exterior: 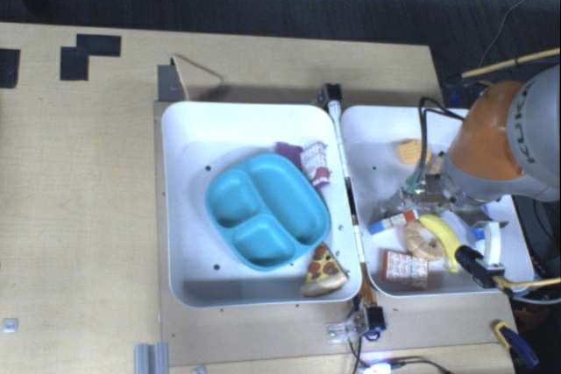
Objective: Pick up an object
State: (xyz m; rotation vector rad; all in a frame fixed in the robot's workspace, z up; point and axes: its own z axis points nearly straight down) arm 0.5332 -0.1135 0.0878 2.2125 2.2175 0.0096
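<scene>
A tan bench carries two white bins. The gripper hangs low in the right bin; its state cannot be told. Just below it lie a banana and a bagel; a blue divided plate sits well left.

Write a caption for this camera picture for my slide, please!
Robot arm's gripper reaches into the right bin above a banana; a blue tray fills the left bin.
</scene>
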